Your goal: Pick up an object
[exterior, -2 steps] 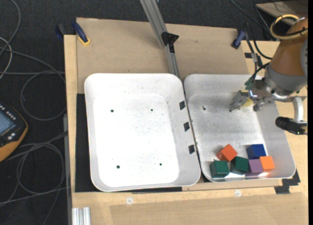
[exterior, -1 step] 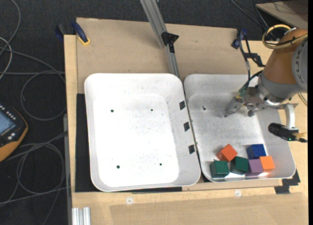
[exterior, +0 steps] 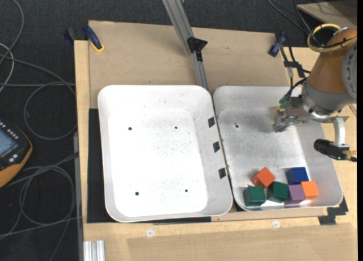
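Observation:
Several small blocks lie clustered at the near edge of the right bin (exterior: 249,140): an orange block (exterior: 264,177), two green blocks (exterior: 255,195) (exterior: 279,190), a blue block (exterior: 296,175), a purple block (exterior: 296,192) and another orange block (exterior: 309,189). My gripper (exterior: 282,122) hangs over the far right part of that bin, well behind the blocks, with nothing visible between its fingers. The arm's orange band (exterior: 329,72) rises behind it.
The left bin (exterior: 113,112) lies beside the right one. A slanted metal pole (exterior: 181,21) crosses the bench's far side down to between the bins. Blue clamps (exterior: 93,38) (exterior: 278,44) sit at the bench's far corners. Cables trail over the floor at left.

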`<state>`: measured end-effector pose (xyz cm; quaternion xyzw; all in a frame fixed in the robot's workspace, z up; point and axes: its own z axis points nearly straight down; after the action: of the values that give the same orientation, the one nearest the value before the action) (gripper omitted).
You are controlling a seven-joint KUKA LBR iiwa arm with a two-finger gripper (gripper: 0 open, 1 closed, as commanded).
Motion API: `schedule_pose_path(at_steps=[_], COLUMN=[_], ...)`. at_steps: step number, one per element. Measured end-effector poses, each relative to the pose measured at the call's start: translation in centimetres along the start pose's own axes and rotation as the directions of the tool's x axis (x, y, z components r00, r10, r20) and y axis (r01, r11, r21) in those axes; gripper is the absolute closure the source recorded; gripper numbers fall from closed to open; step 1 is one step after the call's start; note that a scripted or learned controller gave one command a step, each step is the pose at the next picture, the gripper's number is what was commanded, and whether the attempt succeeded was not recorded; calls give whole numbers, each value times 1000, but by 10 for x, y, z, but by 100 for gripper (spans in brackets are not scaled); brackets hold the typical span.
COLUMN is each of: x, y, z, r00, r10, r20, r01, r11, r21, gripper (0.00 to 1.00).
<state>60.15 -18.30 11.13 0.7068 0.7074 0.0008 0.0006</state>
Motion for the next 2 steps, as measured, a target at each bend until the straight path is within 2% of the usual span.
schedule_pose_path(at_steps=[1, 2], x=[-3, -9], y=[1, 4], z=[-44, -108], r00=[1000, 1000], r10=[0, 0], r20=[3, 4], r01=[0, 0], r11=[1000, 1000], r21=[-5, -7], gripper=[100, 100])
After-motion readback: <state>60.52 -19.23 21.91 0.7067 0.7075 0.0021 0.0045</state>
